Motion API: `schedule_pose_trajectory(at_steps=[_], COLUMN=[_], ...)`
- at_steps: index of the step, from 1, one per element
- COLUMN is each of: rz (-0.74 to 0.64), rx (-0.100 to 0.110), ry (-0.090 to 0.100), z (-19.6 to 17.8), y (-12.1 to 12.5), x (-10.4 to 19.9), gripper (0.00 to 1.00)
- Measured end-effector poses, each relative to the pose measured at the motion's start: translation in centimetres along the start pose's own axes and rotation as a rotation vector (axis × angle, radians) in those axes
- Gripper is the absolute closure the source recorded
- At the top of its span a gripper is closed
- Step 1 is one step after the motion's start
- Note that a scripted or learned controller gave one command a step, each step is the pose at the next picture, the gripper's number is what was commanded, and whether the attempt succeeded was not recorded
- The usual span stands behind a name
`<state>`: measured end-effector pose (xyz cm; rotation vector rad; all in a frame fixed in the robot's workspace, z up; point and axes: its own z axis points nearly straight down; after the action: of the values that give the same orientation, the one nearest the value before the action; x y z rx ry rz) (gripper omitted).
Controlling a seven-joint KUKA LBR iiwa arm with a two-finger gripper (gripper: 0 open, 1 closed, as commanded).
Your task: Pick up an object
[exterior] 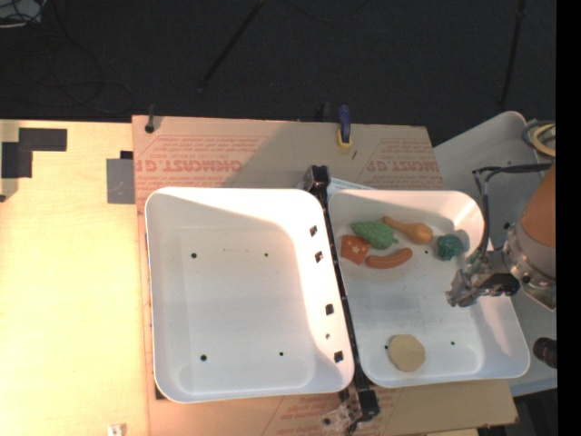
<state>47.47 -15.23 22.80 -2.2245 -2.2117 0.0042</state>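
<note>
Camera view: gripper (465, 291) sits low at the right bin's (508, 357) right edge, can't tell whether it's spread or closed, nothing visibly in it.
Left bin (236, 371) beside it; green toy (374, 234), red pepper (388, 259), carrot (408, 229), teal lump (448, 245) along the right bin's far edge, tan disc (407, 352) by its near edge.

Lab bench: 2 white bins (236, 384) clamped on cardboard (272, 157).
</note>
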Motion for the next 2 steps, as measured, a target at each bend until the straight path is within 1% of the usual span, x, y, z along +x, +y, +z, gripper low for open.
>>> schedule_pose_trajectory(at_steps=[2], rz=[0.009], rx=[0.002], ry=[0.000], z=[-1.86], y=[-0.01], x=[-0.23], gripper=[1.00])
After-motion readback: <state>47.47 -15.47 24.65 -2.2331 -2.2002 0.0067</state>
